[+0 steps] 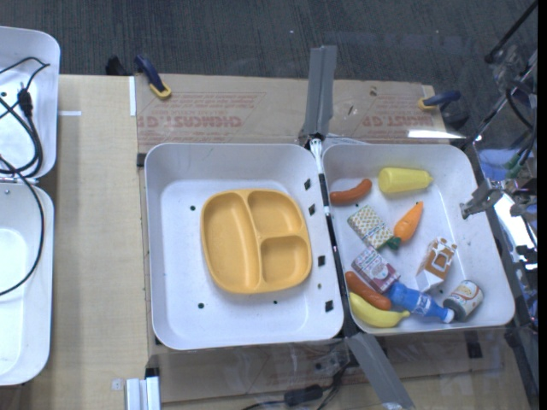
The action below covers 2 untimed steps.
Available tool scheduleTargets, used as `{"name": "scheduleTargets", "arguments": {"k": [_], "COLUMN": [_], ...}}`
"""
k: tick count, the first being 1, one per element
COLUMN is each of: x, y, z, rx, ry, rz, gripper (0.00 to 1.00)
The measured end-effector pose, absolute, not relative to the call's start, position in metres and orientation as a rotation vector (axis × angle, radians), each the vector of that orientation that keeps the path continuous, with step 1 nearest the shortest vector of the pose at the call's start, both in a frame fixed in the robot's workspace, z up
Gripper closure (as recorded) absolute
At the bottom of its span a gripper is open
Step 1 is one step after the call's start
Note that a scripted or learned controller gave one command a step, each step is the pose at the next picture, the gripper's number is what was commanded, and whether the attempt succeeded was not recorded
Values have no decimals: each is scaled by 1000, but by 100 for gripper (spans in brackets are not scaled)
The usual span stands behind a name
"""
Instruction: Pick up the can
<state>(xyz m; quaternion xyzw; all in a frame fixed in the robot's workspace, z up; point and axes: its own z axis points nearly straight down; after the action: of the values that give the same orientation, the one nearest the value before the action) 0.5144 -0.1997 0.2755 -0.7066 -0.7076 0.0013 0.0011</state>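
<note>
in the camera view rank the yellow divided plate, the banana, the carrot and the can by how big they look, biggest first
1. yellow divided plate, by far the largest
2. banana
3. carrot, close to the banana in length, so that order is unsure
4. can, smallest; it lies at the right bin's near corner

left bin (162, 229): yellow divided plate (255, 239)
right bin (479, 195): hot dog (350, 192), lemon-yellow bottle (403, 179), carrot (408, 222), banana (377, 313), blue bottle (419, 303), small cartons (370, 225)
bench back: blue clamps (151, 76)
</note>
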Motion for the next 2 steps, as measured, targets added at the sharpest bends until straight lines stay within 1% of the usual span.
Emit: {"name": "scheduleTargets", "arguments": {"k": [1, 2], "x": [563, 500], "y": [-166, -207], "z": [226, 156], "rx": [-2271, -2142], "ry": [-2167, -2295], "rz": [5, 3], "gripper": [0, 0]}}
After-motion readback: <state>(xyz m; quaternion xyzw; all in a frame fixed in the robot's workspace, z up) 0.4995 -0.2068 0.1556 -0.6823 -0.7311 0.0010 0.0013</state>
